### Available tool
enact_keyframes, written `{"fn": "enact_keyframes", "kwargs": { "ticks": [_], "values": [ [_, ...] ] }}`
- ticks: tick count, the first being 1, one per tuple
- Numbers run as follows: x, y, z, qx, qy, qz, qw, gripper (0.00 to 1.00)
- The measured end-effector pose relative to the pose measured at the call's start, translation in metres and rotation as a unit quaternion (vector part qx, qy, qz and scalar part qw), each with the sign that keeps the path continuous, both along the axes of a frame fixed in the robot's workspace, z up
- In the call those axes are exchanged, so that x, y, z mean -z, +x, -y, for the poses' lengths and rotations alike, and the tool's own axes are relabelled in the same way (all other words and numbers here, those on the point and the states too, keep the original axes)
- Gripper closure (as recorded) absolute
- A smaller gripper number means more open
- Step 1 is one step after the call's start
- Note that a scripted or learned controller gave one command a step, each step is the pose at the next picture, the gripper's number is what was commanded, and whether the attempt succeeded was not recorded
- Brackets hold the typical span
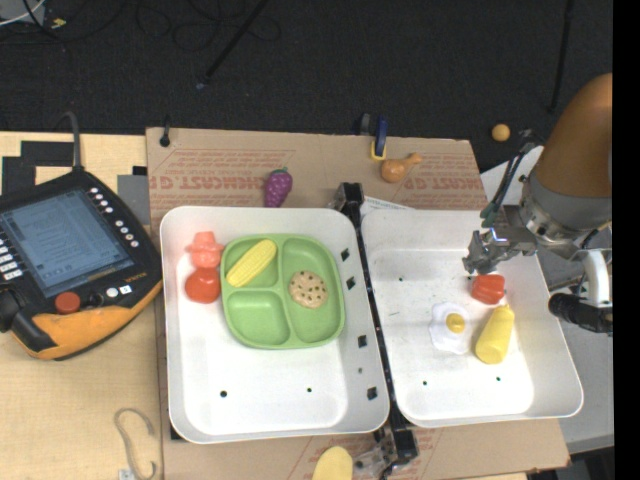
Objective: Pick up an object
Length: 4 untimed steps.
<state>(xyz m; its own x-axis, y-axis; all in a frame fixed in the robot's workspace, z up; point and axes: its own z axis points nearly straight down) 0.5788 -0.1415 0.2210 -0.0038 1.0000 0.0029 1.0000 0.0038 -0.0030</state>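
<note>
My gripper (482,255) hangs over the right bin (420,388), near its far right side. Just below it in the view lies a small red piece (489,288), very close to the gripper's tip; whether they touch I cannot tell. A toy fried egg (450,326) and a yellow bottle (495,334) lie a little nearer the front. In the left bin (260,408) a green divided plate (262,320) carries a corn cob (249,261) and a cookie (308,288). A pink toy (204,250) and a red toy (202,286) sit to the plate's left.
Behind the bins, on cardboard, lie purple grapes (277,186), an orange-brown toy (398,167) and a small orange ball (500,131). A yellow piece (333,463) lies at the front edge. A teach pendant (70,253) rests at the left.
</note>
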Motion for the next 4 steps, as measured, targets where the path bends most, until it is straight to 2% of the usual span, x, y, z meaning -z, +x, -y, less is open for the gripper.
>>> {"fn": "enact_keyframes", "kwargs": {
  "ticks": [1, 2, 3, 4],
  "values": [
    [0.009, 0.014, -0.054, 0.0, -0.0004, 0.0, 1.0, 1.0],
    [-0.003, 0.031, -0.107, 0.0, -0.0005, 0.001, 1.0, 1.0],
    [-0.01, 0.032, -0.154, 0.0, -0.0004, 0.001, 1.0, 1.0],
    [-0.017, 0.043, -0.202, 0.0, -0.0004, 0.001, 1.0, 1.0]
  ]
}}
